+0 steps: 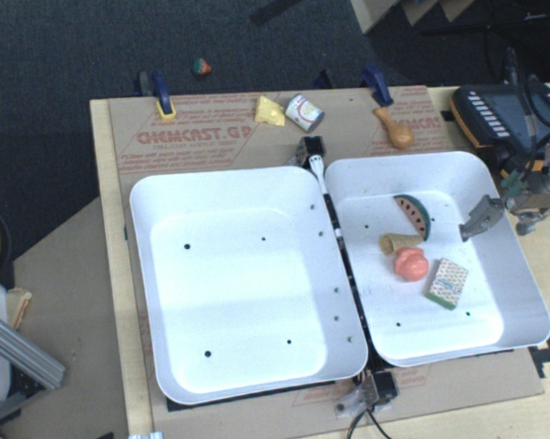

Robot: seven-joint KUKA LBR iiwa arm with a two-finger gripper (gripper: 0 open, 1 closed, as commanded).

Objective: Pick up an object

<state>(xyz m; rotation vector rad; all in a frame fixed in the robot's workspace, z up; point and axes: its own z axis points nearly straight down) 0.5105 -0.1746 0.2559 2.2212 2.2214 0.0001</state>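
The gripper (482,216) hangs over the right bin (508,324) near its right wall; whether it is open or closed I cannot tell. Beside it lie a curved watermelon slice (414,215), a round pink ball (412,265) and a flat patterned box (447,283). The left bin (172,362) is smooth white plastic.

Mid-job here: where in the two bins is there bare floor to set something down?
The left bin is bare across its floor. In the right bin, free patches lie along the front wall and the left side. It is crowded mid-right: watermelon slice, pink ball, small box, with the end effector beside them.
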